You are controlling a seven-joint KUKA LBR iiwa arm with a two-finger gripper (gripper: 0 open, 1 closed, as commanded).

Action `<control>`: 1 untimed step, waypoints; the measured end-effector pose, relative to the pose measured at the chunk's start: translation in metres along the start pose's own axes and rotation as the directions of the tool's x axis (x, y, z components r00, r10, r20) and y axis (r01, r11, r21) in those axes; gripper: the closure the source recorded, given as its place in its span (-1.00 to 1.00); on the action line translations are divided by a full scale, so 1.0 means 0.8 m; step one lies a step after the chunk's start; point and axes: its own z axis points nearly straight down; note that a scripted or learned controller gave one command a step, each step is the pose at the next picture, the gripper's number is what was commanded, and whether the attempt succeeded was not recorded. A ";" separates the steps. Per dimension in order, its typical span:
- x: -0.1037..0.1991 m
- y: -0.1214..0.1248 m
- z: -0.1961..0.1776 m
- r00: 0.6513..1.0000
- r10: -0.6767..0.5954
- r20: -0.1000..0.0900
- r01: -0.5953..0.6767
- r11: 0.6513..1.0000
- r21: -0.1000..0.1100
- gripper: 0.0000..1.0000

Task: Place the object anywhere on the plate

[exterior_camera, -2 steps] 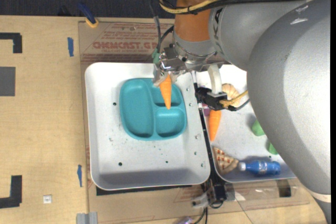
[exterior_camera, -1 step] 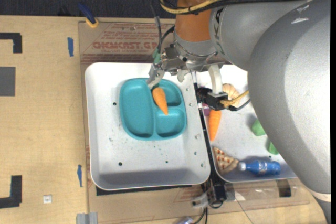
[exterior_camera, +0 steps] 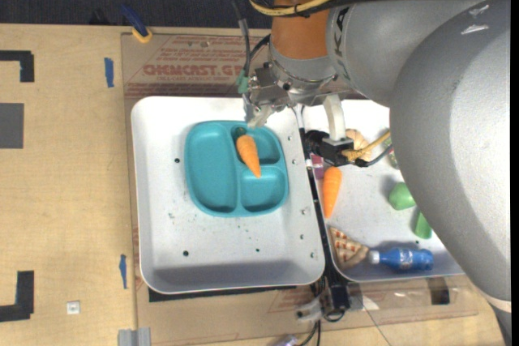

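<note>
Two white bins sat side by side on the table (exterior_camera: 65, 198), and you had the arm (exterior_camera: 422, 53) reaching in from the right across the right bin (exterior_camera: 365, 211). The left bin (exterior_camera: 162, 255) gave you wide bare floor to the left of and below the plate (exterior_camera: 212, 170), which sat toward its upper right, close to the rim shared with the right bin. The carrot (exterior_camera: 249, 155) lay on the plate's right side, tip pointing down across the divider between the two small compartments. Your gripper (exterior_camera: 258, 119) hung just above the carrot's blunt top end, near or touching it; you could not tell whether it was spread or pressed together. A second carrot (exterior_camera: 331, 189), green pieces (exterior_camera: 402, 196) and a bottle (exterior_camera: 403, 258) crowded the right bin.
</note>
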 end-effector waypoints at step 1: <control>0.001 0.000 0.001 1.000 -0.001 0.000 0.001 1.000 0.002 -1.00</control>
